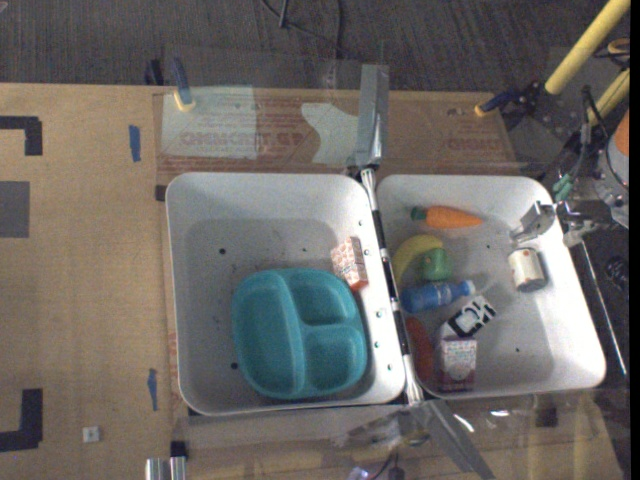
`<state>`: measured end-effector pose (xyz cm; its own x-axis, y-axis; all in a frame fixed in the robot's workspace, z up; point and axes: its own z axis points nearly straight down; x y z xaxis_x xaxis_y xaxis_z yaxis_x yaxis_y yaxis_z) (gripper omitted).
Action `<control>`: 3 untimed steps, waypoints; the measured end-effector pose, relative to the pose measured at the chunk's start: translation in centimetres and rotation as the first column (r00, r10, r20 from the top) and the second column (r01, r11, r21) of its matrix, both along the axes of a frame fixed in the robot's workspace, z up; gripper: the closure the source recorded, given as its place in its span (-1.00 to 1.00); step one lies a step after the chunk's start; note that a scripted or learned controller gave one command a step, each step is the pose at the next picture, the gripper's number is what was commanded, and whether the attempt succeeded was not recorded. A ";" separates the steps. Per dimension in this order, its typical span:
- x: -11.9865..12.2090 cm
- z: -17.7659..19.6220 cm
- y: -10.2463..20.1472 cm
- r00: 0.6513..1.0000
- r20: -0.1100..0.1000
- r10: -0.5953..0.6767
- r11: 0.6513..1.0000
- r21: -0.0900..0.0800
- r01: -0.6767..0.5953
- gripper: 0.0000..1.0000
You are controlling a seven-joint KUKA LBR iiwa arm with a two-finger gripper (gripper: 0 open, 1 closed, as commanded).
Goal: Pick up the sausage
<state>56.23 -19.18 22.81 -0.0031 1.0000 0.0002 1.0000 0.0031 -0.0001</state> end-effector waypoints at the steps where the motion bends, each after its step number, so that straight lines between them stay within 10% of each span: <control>1: -1.2 7.9 -3.2 0.989 0.004 0.145 0.989 -0.003 -0.145 -1.00; 2: -5.4 -4.7 -3.2 0.942 -0.002 -0.336 0.942 0.001 0.336 -1.00; 3: -8.2 -14.0 -0.3 0.884 0.003 -0.468 0.884 0.001 0.468 -1.00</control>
<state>48.07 -19.43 8.82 0.4655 0.8850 0.0013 0.8850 -0.4655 0.0025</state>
